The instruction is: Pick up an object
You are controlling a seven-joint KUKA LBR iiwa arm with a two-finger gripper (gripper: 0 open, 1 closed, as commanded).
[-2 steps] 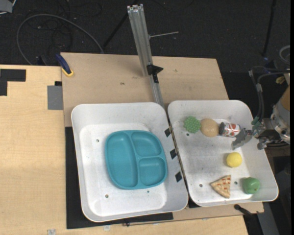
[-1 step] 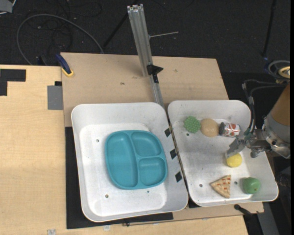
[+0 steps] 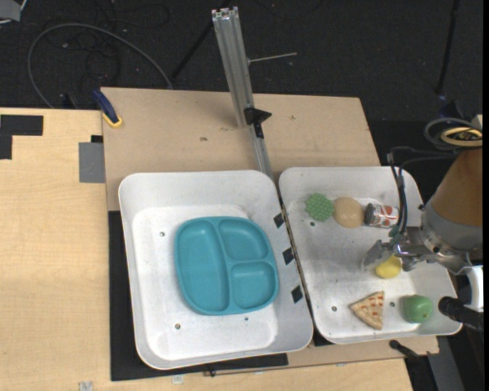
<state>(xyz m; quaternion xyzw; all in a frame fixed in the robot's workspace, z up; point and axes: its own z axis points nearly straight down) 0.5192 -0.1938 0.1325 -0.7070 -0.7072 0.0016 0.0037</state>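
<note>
1. Camera view: jaws point(image 3: 383, 259) hang low in the right bin point(image 3: 334, 296), just over a small yellow piece point(image 3: 389, 270); I cannot tell whether they are spread or pinching it.
2. Better to centre squarely over it before squeezing, then lift straight.
3. Yellow piece: rounded, smooth, bright, near the bin's right side.

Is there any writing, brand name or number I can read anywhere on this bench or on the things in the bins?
No text can be read.
small can in the right bin: red and white label, too blurred to read.
teal tray in the left bin: no markings.
</note>
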